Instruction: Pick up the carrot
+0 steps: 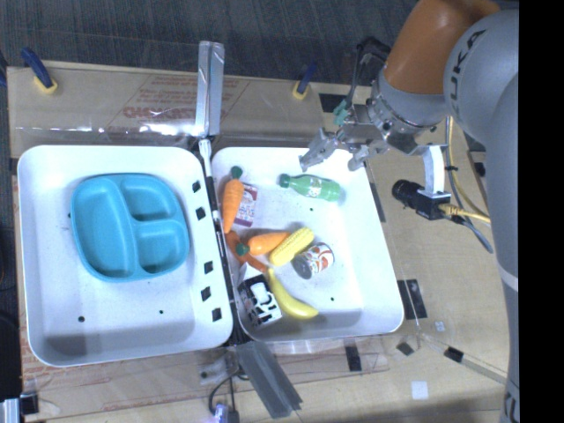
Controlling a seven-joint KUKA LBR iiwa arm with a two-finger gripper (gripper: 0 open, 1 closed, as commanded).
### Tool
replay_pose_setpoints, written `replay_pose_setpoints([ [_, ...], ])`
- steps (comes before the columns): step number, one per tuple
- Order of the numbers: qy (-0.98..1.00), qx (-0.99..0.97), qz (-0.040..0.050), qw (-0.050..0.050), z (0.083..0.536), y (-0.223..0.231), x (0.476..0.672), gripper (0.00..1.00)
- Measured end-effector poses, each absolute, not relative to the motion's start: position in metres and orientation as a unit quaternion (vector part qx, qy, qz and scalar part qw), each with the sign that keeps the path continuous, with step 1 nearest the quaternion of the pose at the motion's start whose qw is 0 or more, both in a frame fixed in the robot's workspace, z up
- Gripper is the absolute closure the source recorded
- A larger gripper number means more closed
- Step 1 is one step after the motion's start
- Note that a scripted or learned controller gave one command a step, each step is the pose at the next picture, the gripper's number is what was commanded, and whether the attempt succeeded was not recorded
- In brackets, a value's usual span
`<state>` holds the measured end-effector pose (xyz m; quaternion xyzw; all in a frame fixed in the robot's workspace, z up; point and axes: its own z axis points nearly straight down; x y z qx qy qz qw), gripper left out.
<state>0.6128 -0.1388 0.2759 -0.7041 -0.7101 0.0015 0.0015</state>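
Glossy plastic carrot (smooth), matt tray

Blue divided tray in left bin. In right bin: green bottle lying flat, corn cob beside small can, banana near front wall.

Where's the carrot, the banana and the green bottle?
carrot (pixel 231 203): camera view, middle of its orange body.
banana (pixel 292 299): camera view, middle of its curve.
green bottle (pixel 312 186): camera view, middle of its body.

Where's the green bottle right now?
The green bottle lies on its side near the far edge of the right bin, just below the open gripper.
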Motion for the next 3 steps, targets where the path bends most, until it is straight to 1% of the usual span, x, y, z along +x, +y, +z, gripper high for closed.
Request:
replay_pose_setpoints([
  [1, -0.599, -0.801, 0.0028, 0.002, 0.190, -0.017, 0.608, 0.00],
  [2, -0.512, -0.859, 0.0027, 0.002, 0.128, -0.091, 0.576, 0.00],
  [3, -0.446, -0.895, 0.0021, 0.002, 0.091, -0.092, 0.551, 0.00],
])
